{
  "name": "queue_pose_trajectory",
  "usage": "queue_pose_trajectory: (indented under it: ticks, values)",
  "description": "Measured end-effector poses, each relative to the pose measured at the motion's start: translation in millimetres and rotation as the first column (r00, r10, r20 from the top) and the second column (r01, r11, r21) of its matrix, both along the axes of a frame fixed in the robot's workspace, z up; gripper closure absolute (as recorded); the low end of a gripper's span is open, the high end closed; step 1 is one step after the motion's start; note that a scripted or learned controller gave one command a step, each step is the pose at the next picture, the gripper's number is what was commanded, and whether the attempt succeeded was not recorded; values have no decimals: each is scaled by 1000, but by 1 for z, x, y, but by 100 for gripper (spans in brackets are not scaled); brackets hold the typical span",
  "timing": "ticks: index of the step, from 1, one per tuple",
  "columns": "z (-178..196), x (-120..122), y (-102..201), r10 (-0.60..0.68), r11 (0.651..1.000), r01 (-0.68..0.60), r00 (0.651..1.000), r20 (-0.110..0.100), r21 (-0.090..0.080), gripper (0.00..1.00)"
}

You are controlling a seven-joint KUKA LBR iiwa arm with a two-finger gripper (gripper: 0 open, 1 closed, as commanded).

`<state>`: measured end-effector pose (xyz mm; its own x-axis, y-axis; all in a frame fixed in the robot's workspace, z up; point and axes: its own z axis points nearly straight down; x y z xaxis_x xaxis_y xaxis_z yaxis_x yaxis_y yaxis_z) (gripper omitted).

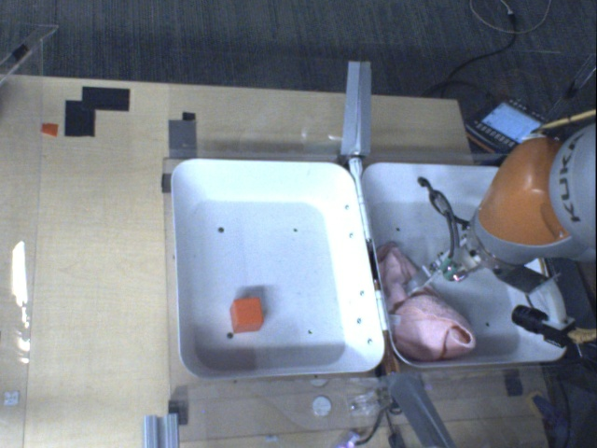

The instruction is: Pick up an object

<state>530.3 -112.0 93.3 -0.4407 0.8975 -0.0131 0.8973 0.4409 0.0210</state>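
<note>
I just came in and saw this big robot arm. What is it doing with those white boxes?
The robot arm reaches in from the right, and its gripper is down in the right bin, right next to a soft pink cloth bunched up along that bin's left and front side. It looks like it is trying to pick the cloth up, but nothing is lifted yet. Over in the left bin a little orange block sits by itself.

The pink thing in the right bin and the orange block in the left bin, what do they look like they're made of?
The pink thing looks like soft cloth or plush: it lies in rumpled, rounded folds with a matte, fuzzy surface. The orange block looks rigid, perhaps foam, wood or plastic: flat faces, straight edges, matte colour with no shine. The view leaves that open.
</note>
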Motion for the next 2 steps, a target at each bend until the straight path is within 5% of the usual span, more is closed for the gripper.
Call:
queue_pose_trajectory:
  ticks: [1,2]
  values:
    - [12,3,2,4,1000,-4,1000,7,3,100]
    - [92,53,31,-501,865,501,865,-18,5,100]
